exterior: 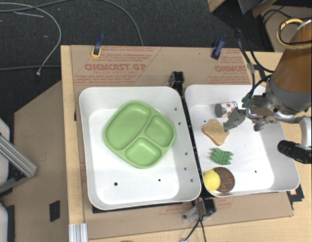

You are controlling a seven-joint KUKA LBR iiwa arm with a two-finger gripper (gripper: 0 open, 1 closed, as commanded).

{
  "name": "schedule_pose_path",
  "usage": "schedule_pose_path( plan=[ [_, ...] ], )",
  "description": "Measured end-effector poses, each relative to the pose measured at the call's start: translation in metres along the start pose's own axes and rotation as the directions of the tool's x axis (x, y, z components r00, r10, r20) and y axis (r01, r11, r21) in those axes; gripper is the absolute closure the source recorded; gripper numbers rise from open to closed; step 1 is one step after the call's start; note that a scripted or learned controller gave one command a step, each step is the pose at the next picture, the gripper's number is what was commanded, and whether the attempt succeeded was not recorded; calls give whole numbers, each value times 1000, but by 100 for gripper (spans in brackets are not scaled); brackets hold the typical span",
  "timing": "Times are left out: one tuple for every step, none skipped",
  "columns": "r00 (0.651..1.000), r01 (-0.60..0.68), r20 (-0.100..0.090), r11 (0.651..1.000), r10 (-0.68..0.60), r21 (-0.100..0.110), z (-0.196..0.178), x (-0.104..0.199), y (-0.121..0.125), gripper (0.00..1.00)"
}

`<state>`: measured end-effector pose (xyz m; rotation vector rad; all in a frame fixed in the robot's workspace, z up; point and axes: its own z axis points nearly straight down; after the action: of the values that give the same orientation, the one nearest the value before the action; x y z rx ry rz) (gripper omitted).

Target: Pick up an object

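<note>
Left bin [95, 150]: green divided plate [139, 133], flat, central
Right bin [276, 180]: gripper [235, 119] low over upper part, fingers parted, nothing between them
Toast-shaped piece [214, 131]: just beside fingertips, likeliest pick; centre over, descend straight, close across narrow width
Yellow ball [211, 180] touching brown disc [225, 179]: front edge
Green leafy piece [222, 156]: between
Small can [226, 108]: behind gripper; avoid nudging
</note>
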<state>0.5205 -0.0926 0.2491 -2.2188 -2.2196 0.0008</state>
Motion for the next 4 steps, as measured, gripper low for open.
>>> schedule_pose_path(
  plan=[
    [1000,0,0,1000,0,-1,0,0,0,0],
    [1000,-1,0,1000,1,0,47,-8,6,0],
    [1000,-1,-1,1000,1,6,109,-12,6,0],
    [1000,-1,-1,1000,1,5,162,-11,5,0]
  ],
)
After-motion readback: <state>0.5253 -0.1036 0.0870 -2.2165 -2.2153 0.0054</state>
